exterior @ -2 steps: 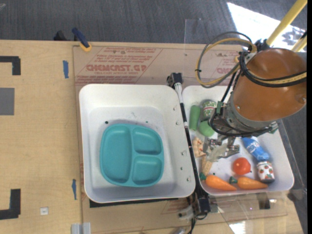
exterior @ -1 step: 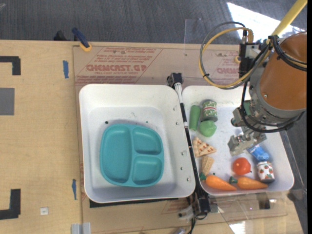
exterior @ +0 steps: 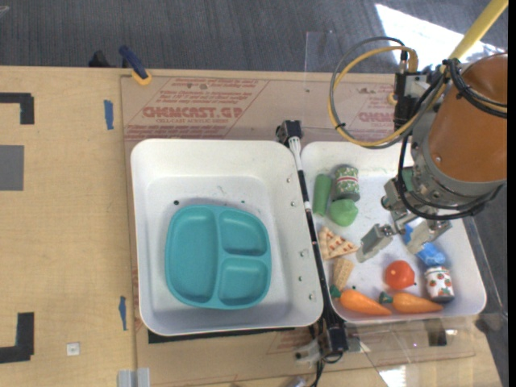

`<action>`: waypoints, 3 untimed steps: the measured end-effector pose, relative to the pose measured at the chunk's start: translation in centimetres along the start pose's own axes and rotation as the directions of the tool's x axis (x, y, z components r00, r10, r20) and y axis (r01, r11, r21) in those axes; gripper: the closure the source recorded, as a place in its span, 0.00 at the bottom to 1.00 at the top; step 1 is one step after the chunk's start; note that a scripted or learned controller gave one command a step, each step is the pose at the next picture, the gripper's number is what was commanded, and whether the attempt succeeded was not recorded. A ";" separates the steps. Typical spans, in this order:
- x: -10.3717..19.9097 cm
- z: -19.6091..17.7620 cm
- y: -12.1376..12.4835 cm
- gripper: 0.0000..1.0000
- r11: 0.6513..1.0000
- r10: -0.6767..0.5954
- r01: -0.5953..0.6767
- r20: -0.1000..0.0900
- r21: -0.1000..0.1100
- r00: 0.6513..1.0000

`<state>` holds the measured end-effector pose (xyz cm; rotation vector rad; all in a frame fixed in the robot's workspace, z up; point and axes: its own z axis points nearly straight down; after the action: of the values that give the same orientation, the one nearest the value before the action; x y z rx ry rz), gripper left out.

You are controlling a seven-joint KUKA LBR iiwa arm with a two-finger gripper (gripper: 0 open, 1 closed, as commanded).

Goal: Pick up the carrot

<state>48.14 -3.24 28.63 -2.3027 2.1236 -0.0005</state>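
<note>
hovering spread-fingered tool (exterior: 401, 239) above the right bin, carrot (exterior: 363, 301) lower-left, apart

Apparently "CHEMCAST GP", mirrored, on protective sheet (exterior: 193, 107)

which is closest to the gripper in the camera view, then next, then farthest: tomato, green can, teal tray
From the gripper:
1. tomato, just below it in the right bin.
2. green can, up and to the left, same bin.
3. teal tray, far left, in the left bin.

Grey arm (exterior: 451, 180), orange band (exterior: 476, 119), looping yellow-black cables (exterior: 363, 59)
</note>
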 end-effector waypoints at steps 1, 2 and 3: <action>-5.1 1.2 -0.3 0.00 0.979 -0.205 0.205 0.001 -0.006 0.979; -5.3 0.1 -0.5 1.00 0.981 -0.194 0.194 0.007 0.002 0.981; -11.3 5.2 -0.7 1.00 0.909 0.418 -0.418 -0.004 -0.006 0.909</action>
<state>47.95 8.07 23.46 -1.7991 2.5722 0.0067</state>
